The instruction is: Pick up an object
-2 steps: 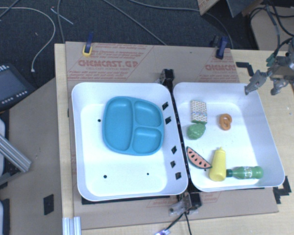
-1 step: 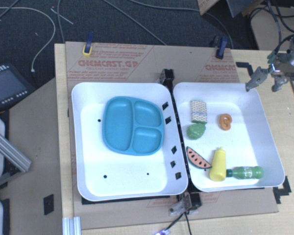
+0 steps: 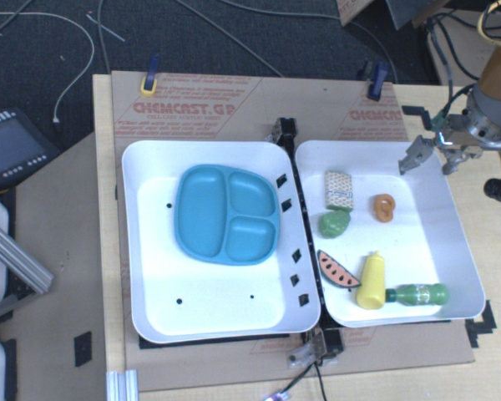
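While the grey arm reaches in from the right, we see its two-finger gripper (image 3: 434, 155) above the upper right corner of the right-hand shallow white bin (image 3: 451, 224), its two fingers spread apart and grasping nothing. The gripper sits well apart from every object in that bin.

Inside the right bin we count six things. A small checkered, pale rectangular packet (image 3: 339, 190) lies near the top left, and just below it sits a lumpy green plastic vegetable (image 3: 335, 223), close to or touching the packet's lower edge. To their right lies a small orange ring-shaped pastry toy (image 3: 385, 207). Lower down, a red watermelon slice toy with a dark rind (image 3: 337, 271) lies against the bin's left wall, and beside it a yellow plastic squeeze bottle (image 3: 371, 281) lies tilted. A green bottle (image 3: 418, 294) lies on its side, its cap end touching the yellow bottle.

In the left white bin (image 3: 150, 291) we see a blue sectioned plastic plate (image 3: 225, 214) with three compartments.
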Controlling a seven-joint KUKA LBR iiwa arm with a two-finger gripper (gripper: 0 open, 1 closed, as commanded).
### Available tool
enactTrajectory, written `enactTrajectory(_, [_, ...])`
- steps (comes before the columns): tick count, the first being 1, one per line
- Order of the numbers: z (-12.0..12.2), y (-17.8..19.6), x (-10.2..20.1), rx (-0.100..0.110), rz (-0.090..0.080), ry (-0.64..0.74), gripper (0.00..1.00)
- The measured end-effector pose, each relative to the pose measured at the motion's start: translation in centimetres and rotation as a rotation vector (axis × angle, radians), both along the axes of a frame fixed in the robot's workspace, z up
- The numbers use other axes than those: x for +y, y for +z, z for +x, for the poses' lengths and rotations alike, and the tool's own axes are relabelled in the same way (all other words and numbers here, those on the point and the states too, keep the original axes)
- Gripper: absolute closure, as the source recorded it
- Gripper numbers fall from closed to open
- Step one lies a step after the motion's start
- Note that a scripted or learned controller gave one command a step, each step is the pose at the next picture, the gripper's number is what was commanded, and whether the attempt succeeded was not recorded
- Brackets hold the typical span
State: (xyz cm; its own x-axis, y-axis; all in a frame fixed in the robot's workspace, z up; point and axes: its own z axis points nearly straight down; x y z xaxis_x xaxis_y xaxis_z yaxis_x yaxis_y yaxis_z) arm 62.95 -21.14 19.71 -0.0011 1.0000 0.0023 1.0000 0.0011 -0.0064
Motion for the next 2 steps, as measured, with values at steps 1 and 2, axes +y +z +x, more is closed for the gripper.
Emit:
enactTrajectory(1, [0.3,-6.3,-0.1,0.0,0.0,0.0,0.0])
enactTrajectory(2, [0.3,-11.4,0.0,-0.003,0.0,0.001,0.0])
